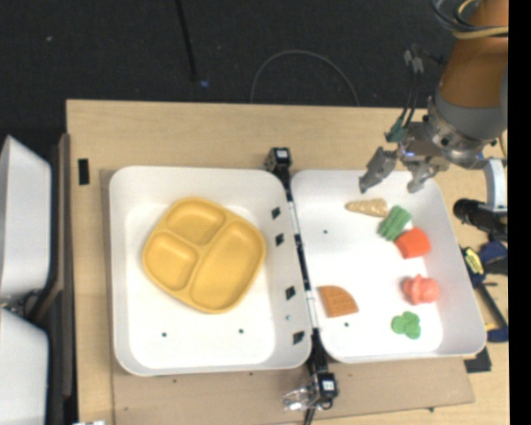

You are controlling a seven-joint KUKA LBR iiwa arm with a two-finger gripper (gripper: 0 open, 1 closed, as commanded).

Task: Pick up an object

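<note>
1. Two white bins sit side by side on the bench: left bin, right bin.
2. Left bin holds a yellow tray, three compartments, tilted diagonally, roughly central.
3. Right bin holds six items, all lying loose on the floor.
4. Tan piece: flat, elongated, long axis roughly left-right, tapered end pointing left. It sits at the far side of the right bin, just below the gripper.
5. Green block: long axis diagonal, upper right to lower left, touching the tan piece's right end.
6. Red-orange block: just beside the green block, toward the near-right.
7. Pink lump: near the right wall, apart from the red-orange block.
8. Green cluster: near-right corner, just below the pink lump.
9. Orange wedge: near the left wall of the right bin, well apart from the rest.
10. Gripper: over the far edge of the right bin, fingers spread apart, nothing between them. Left finger tip is above the tan piece, not touching as far as I can tell.
</note>
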